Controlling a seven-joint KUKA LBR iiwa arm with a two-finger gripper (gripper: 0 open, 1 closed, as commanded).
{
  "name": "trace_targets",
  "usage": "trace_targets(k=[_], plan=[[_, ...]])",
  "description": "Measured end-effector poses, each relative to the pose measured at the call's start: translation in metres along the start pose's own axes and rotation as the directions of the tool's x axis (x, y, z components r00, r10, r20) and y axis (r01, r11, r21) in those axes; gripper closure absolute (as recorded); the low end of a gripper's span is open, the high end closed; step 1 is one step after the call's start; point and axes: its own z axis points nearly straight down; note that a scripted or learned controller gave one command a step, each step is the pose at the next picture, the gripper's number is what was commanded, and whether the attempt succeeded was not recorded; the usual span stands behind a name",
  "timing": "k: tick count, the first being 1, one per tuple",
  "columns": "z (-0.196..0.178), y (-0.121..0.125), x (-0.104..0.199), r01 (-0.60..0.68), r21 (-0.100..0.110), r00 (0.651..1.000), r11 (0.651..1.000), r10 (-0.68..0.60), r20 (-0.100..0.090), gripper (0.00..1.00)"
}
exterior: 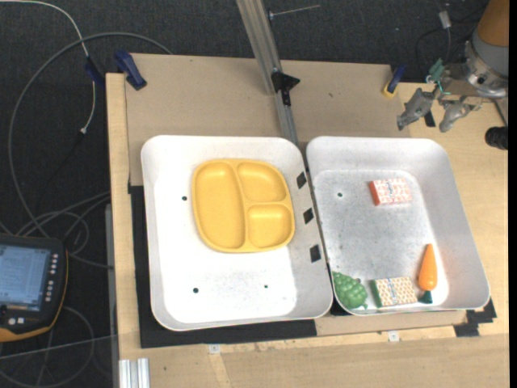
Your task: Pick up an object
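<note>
The right bin (452, 176) holds a small red and white box (390, 191) near its far side. Along its near edge lie an orange carrot (427, 268), a patterned box (395, 291) and a green bunch of grapes (350, 290). My gripper (434, 114) hangs above the bench beyond the right bin's far right corner. Its two fingers are spread apart with nothing between them.
The left bin (161, 241) carries a yellow divided plate (242, 204). A metal post (262, 31) rises from the bench behind the bins. Blue clamps (129, 69) sit at the bench's far corners. A tablet (28, 285) and cables lie on the floor at left.
</note>
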Motion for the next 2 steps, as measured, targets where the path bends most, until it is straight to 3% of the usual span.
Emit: trace_targets(k=[1,2], plan=[[0.000,0.000,0.000,0.000,0.000,1.000,1.000,0.000,0.001,0.00],[0.061,0.001,-0.005,-0.002,0.006,1.000,1.000,0.002,-0.001,0.00]])
